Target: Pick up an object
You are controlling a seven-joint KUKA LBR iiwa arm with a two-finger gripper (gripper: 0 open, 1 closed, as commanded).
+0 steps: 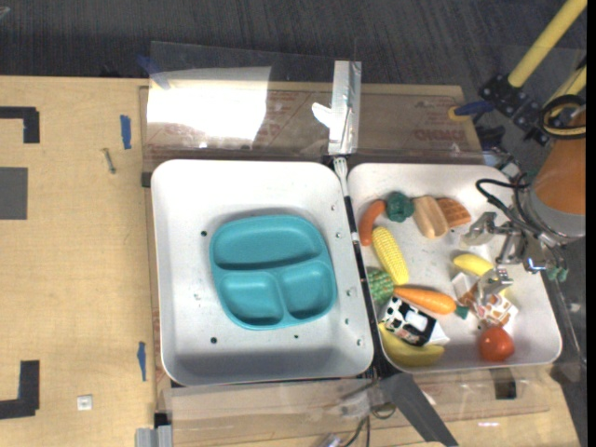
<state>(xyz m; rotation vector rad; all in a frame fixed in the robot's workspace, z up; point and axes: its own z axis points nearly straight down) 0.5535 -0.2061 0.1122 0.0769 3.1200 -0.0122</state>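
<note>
In the right-hand shallow white bin (549,343) my claw (498,282) hangs low at the right side; whether its tips are spread or pressed together I cannot tell. Count, right bin: one yellow corn cob (389,254), one orange carrot (424,298), one red tomato (495,344), one yellow banana (413,353), one black-and-white cow-patterned block (408,320), one tan bread roll (429,217). Left white bin (177,203): one teal three-compartment plastic plate (272,270). A small yellow lemon-shaped piece (471,264) lies just left of the claw; the tomato sits just below it.
</note>
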